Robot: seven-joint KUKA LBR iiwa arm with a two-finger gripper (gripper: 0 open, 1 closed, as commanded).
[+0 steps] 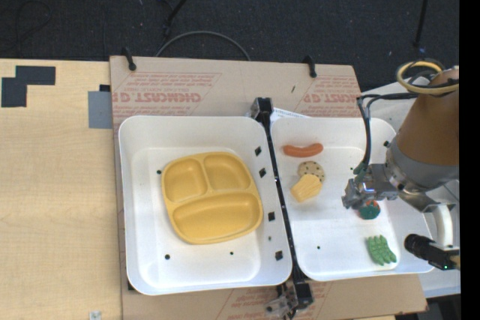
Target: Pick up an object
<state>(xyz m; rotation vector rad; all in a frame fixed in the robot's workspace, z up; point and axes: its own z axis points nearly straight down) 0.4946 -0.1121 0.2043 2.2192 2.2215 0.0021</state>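
gripper low in the right bin, over a teal object

the black divider [276,191] between the two white bins is the landmark here. left of the divider lies the left bin [142,236], and in it a yellow sectioned plate [211,195], set slightly askew and apart from the bin's walls.

right of the divider is the right bin [330,255]. closest to the divider sit a yellow wedge [305,189] and, touching its upper edge, a speckled round cookie [310,171]. above those, a little farther from the divider, an orange-red sausage [302,150] lies flat and crosswise. well away from the divider, near the bin's lower right corner, rests a green leafy piece [381,249].

the arm reaches in from the side far from the divider (its orange band fills the upper part of that side). the gripper [363,196] hangs low over the bin floor, and a small teal object [369,212] shows just beneath its tip. whether the jaws are apart or clamped on it cannot be told at this size.
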